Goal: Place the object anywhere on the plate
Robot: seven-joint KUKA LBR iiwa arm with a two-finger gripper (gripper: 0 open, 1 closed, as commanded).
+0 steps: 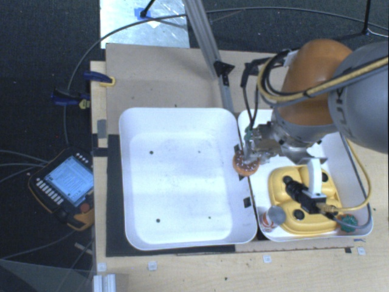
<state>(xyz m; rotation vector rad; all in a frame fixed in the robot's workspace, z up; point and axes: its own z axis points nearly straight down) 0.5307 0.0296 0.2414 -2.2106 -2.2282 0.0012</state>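
Camera view, top-down slant: bench (164, 78) carried two white bins side by side. Left bin (176, 175) was bare white floor. Right bin (304, 236) held the clutter. Arm (358, 96) reached in from the right and hung over the right bin's upper half.

Yellow plate (284, 187) sat in the right bin, toward its lower end.

Gripper (251, 148) was at the right bin's left wall, right on the divide between the bins. Couldn't tell from this angle whether it was open or closed.

Task object: small round brown disc (245, 165), directly at the gripper's tip, touching or just under it, over the seam between the bins. Whether it was actually gripped: can't confirm. It's round, so no long axis to align.

Key relation: plate lay down-right of the gripper in view, near, on the arm's own side. My read is a short carry that way, then release.

Also in the right bin: small grey-and-red piece (273, 216) just beside the plate's lower-left edge, and a green piece (347, 224) at its lower right.
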